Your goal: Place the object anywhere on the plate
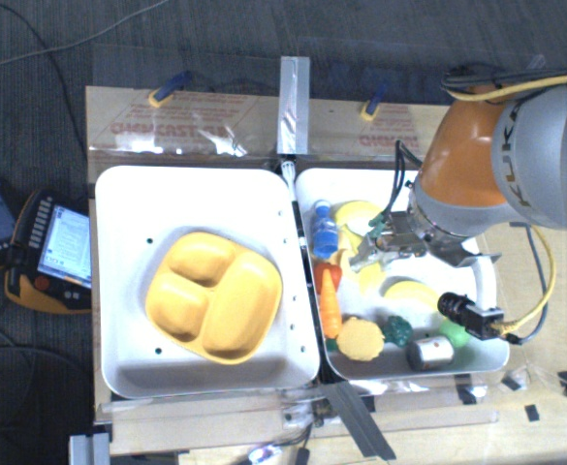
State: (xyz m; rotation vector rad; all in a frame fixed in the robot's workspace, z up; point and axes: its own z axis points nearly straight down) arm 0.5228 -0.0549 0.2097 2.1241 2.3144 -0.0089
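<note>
Left white bin (128, 356): yellow three-compartment plastic plate (215, 296), nothing on it. Right white bin (491, 356): blue bottle (324, 229), orange toy carrot (329, 298), round yellow item (361, 338), small dark green piece (397, 330) and grey cylinder (428, 351), crowded together. Gripper (380, 240) sits low over this clutter; whether it is released or clenched I cannot tell, and which object is targeted is unclear. Risk: tight packing could cause a miss or a double pick. Cardboard-covered bench (196, 114), dark carpet, pendant (55, 255) on the floor at left.
</note>
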